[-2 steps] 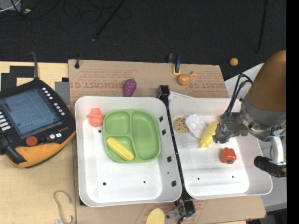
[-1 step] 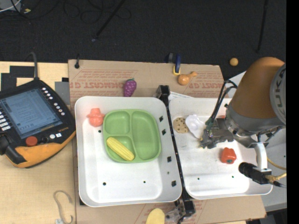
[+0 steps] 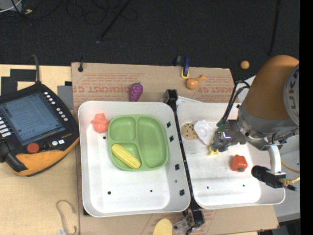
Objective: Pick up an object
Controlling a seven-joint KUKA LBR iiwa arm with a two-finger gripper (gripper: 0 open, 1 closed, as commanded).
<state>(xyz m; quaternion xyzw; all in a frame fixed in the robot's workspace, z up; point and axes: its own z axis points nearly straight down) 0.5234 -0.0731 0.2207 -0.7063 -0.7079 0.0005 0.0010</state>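
You look down from one fixed camera above the bench, tilted so the far cardboard backing (image 3: pixel 146 84) sits at the top. Both white bins, left bin (image 3: pixel 98 190) and right bin (image 3: pixel 230 192), fit mid-frame at moderate range. The arm (image 3: pixel 271 94) enters from your right.

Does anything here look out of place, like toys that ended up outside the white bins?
Yes. Several toys lie outside the bins: purple grapes and an orange gourd-shaped toy on the cardboard behind them, a small orange ball farther back, and a yellow toy at the front edge.
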